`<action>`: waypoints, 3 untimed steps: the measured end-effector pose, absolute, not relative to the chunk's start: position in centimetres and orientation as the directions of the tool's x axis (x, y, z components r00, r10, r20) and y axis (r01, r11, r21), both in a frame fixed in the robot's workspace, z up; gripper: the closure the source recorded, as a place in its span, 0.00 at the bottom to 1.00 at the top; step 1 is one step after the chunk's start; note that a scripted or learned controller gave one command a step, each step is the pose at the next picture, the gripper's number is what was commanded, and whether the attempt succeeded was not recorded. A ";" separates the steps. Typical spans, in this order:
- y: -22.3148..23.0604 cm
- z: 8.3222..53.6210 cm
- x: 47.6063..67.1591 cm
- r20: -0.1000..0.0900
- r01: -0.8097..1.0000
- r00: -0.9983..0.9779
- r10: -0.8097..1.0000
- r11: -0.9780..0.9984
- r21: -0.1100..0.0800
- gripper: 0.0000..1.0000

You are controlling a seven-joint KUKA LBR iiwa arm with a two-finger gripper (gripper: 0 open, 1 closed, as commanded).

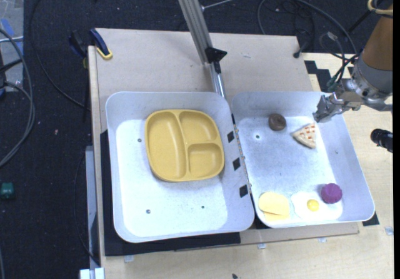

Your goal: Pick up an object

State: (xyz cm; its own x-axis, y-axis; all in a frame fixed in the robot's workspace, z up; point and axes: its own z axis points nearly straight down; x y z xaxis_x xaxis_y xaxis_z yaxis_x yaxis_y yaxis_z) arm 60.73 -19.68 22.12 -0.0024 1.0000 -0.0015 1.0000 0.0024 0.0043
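Claw (326, 111) low at right bin's (281, 165) far rim.

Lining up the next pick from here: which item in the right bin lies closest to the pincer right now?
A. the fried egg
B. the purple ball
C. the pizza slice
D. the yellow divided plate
C. The pizza slice lies just below and left of the pincer near the right bin's upper right corner, while the purple ball and fried egg sit along its near edge.
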 end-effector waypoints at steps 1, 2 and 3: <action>-15.3 22.5 60.4 0.001 1.000 -0.006 1.000 0.006 0.000 1.00; -9.1 23.0 59.9 0.003 1.000 -0.009 1.000 0.009 0.000 1.00; -2.9 22.6 60.6 0.001 1.000 -0.009 1.000 0.009 0.000 1.00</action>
State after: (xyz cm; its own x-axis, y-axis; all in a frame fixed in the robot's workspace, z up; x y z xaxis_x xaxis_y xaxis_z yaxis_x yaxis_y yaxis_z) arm 60.63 -2.87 22.57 -0.0089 1.0000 0.0013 1.0000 0.0089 0.0000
